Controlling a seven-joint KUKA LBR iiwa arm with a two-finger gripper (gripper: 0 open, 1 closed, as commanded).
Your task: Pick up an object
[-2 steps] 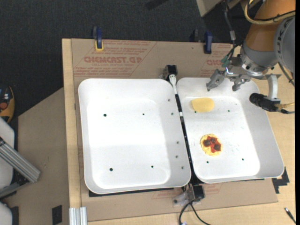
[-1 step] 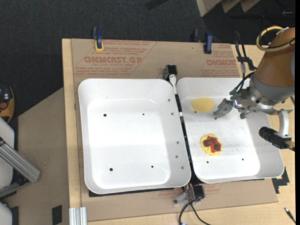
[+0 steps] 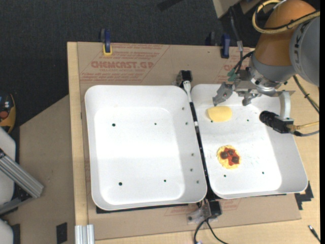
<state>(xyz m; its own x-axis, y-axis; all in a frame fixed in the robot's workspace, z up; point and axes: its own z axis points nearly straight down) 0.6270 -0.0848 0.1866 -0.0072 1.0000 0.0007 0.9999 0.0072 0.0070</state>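
Note:
Two objects lie in the right bin (image 3: 284, 161). A pale yellow lump (image 3: 220, 114) rests near the bin's far left corner. A round yellow piece with dark red spots (image 3: 229, 156) sits nearer the bin's middle. My gripper (image 3: 234, 96) hangs over the far edge of the right bin, just behind and slightly right of the pale yellow lump. Its two grey fingers (image 3: 222, 93) are spread apart, so it is open, with nothing between them.
The left bin (image 3: 101, 151) stands beside the right one, with a black divider strip (image 3: 195, 131) between them. A black plug with a cable (image 3: 274, 121) hangs from the arm over the right bin's far right part. Blue clamps (image 3: 106, 37) hold the board's far edge.

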